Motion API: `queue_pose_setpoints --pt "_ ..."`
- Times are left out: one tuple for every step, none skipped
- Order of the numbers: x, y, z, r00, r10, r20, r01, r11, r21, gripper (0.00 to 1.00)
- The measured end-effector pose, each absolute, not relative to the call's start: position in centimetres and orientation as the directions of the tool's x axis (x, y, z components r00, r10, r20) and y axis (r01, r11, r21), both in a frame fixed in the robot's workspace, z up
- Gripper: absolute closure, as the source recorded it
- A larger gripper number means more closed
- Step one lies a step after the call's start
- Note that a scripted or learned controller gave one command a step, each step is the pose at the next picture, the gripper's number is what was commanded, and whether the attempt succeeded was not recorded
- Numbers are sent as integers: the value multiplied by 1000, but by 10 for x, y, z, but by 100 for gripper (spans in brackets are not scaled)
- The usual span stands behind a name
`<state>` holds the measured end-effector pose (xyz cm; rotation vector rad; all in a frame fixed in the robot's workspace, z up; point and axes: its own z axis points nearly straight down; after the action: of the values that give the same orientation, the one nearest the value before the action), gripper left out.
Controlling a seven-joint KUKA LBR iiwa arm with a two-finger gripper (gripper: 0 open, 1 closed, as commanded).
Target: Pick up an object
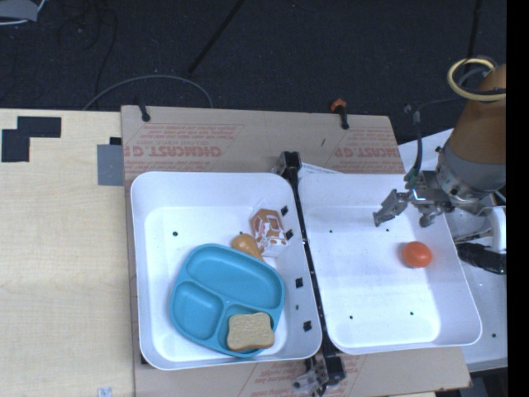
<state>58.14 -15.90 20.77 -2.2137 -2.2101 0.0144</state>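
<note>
A small orange ball [417,255] lies in the right bin [364,321], near its right wall. My gripper [403,218] hangs just above and left of the ball, apart from it, fingers spread open with nothing between them. In the left bin [153,246] lies a blue divided plate [216,292] with a slice of bread [250,332] in its front compartment. Behind the plate sit a small orange-yellow piece [245,244] and a brown and white wrapped item [269,227].
A black divider [302,255] runs between the two bins. The bins rest on a cardboard sheet [248,143] with clamps at its back edge. My arm's orange and grey body [479,131] comes in over the right bin's far right corner.
</note>
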Motion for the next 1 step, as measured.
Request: queue_pose_setpoints --pt "584 -159 215 0 1000 1 1000 0 -3 0"
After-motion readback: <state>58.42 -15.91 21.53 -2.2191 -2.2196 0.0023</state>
